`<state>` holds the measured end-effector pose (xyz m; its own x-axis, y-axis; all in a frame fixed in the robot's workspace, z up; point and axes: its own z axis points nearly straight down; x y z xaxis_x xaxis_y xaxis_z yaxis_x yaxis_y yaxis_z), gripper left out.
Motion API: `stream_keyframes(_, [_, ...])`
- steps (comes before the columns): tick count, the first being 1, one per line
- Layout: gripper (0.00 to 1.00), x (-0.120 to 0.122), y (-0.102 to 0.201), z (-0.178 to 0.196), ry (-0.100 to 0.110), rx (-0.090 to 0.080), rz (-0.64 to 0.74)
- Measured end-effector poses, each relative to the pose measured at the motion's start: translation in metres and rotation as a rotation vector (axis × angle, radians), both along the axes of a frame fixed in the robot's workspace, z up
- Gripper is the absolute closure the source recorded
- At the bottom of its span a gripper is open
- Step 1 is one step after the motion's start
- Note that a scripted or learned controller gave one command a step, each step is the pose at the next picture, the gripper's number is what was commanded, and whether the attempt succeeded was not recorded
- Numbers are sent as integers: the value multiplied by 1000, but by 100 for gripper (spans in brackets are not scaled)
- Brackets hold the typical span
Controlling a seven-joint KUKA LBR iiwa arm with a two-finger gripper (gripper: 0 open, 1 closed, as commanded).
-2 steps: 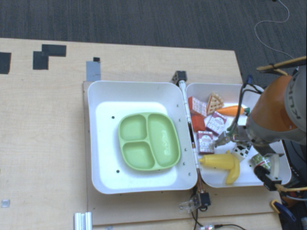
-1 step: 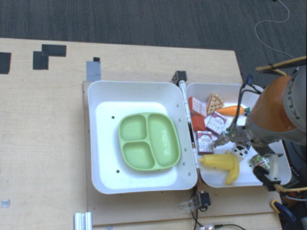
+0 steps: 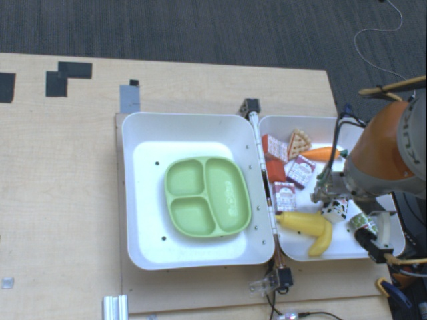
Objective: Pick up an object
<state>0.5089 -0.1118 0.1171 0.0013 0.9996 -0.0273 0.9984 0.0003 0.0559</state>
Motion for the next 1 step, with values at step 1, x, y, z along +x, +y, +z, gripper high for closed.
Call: stream_keyframes(1, [100, 86, 65, 68, 52, 28, 7])
